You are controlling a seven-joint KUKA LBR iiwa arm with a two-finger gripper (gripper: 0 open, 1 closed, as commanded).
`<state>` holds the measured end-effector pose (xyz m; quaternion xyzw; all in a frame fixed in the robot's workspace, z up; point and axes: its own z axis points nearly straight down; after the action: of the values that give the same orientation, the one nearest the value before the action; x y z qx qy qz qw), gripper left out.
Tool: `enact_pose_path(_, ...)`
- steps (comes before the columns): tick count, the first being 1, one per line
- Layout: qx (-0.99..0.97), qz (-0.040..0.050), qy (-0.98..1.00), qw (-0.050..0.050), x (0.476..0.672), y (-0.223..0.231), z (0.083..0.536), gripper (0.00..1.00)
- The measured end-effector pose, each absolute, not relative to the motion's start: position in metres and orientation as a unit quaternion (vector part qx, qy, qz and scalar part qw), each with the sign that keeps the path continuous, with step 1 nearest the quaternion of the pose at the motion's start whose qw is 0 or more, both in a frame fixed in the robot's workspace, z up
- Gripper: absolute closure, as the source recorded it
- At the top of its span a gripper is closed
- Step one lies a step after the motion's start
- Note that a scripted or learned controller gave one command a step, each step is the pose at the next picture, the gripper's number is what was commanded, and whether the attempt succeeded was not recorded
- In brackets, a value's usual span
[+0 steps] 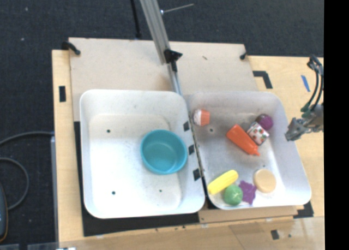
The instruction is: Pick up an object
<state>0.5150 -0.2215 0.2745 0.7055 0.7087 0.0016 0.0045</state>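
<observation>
Firstly, left bin (87,107): white and shallow, on the bench's left half, its right wall against the other bin.
Blue bowl (163,152): upright and alone in the left bin, right of that bin's middle, near the shared wall.
Aluminium rail (154,19): slants down from the top of the view and ends at the back of the seam between the bins.
Right bin (292,159): white, and it holds all the small objects that could be picked.
Orange-and-white piece (202,117): at the back left of the right bin, just beside the shared wall and apart from the rest.
Yellow toy (222,181): long, lying aslant at the front, with the green ball (233,195) touching its right end.
Orange carrot-shaped toy (242,140): lies aslant mid-bin, its right end touching the red-and-white patterned cube (257,133).
Purple piece (248,191): flat at the front, between the green ball and the beige disc (265,180).
Purple ball (265,120): just behind the patterned cube, close to it.
Gripper (301,129): over the right bin's right rim, apart from every object and with nothing seen in its grasp; whether it is parted or closed cannot be told.
Cables (315,85): loop above the gripper at the right of the view.
In the way: the cube and purple ball crowd the carrot-shaped toy, and the front objects lie packed together.
</observation>
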Motion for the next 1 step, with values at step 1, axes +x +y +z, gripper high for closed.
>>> enact_pose_path(1, 0.705, 0.0009, 0.71, 0.001, 0.5285, -0.1708, 0.2625, 1.0)
